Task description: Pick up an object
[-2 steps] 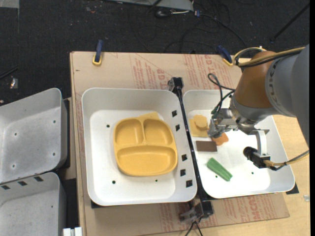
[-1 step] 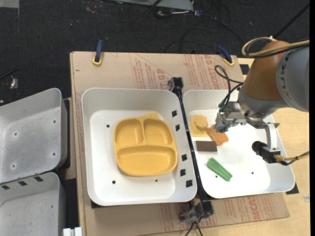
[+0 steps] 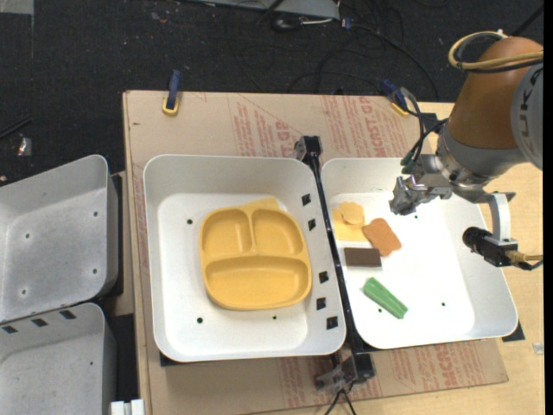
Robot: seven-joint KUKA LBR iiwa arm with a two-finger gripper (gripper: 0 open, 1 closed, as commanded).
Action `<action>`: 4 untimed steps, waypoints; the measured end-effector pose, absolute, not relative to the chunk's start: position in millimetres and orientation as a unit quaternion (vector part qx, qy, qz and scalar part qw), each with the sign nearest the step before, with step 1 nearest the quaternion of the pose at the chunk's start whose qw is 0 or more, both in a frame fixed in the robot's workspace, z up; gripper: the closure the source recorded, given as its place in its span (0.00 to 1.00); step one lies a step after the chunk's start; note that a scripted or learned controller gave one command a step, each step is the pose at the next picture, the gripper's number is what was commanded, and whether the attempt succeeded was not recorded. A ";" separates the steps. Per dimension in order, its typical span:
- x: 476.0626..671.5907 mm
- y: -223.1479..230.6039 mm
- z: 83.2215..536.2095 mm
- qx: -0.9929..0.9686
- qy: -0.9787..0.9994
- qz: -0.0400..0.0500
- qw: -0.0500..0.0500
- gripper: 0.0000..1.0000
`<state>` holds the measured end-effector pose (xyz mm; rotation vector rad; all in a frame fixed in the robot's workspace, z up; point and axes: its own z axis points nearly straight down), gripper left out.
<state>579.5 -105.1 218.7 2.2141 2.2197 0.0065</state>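
Observation:
In the right bin (image 3: 484, 318) lie several small objects: a pale yellow piece (image 3: 348, 217), an orange oblong (image 3: 382, 236), a dark brown block (image 3: 363, 257) and a green bar (image 3: 384, 298). My gripper (image 3: 404, 199) hangs over the bin's upper part, just right of the yellow piece and above the orange oblong. Nothing shows between its fingers. The arm's orange band (image 3: 497, 89) is at the upper right.
The left bin (image 3: 168, 318) holds a yellow divided tray (image 3: 255, 258). A black divider (image 3: 327, 258) runs between the bins. Grey metal panels (image 3: 52, 232) lie off the bench at the left. Two clamps (image 3: 172, 93) sit at the board's far edge.

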 end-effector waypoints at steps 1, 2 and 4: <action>582.3 -108.9 262.1 0.706 0.708 0.001 0.002 1.00; 591.5 -56.2 265.7 0.704 0.710 0.001 0.000 1.00; 595.9 58.4 253.9 0.704 0.710 0.000 -0.001 1.00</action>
